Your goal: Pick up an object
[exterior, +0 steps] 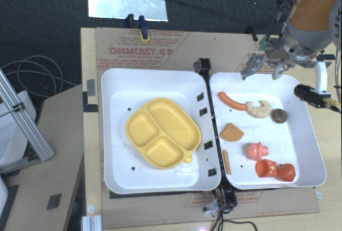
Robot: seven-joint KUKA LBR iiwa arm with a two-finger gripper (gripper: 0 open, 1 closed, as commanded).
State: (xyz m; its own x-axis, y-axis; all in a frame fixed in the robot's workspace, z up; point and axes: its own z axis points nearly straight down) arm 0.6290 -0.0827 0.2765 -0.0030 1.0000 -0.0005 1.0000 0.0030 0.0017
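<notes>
1. Hanging over the far rim of the right bin (pixel 304 117), the claw (pixel 264 69) has its two fingers spread well apart; nothing lies between them and they touch none of the items below.
2. Arm (pixel 315 5): grey with an orange band, entering from the right.
3. Right bin contents, all loose on the white floor and clear of the claw:
   - orange sausage (pixel 232 101), near the far left corner, its end touching or just beside the next item;
   - pale shrimp-shaped piece (pixel 259 108);
   - brown round piece (pixel 278 115), just beside the shrimp;
   - tan waffle-shaped piece (pixel 231 132), left of centre;
   - pink piece (pixel 256 150), centre;
   - red-orange pieces (pixel 275 170), near corner;
   - thin orange stick (pixel 226 161), along the left wall.
4. Left bin (pixel 115 117): holds a yellow three-compartment tray (pixel 163 132), set at a slant.
5. Writing: the brown board (pixel 176 51) under the bins on the worktop bears red print, apparently "CHEMCAST GP", with smaller lines too small to read.
6. Blue clamp (pixel 142 25) with yellow tip at the board's far edge.
</notes>
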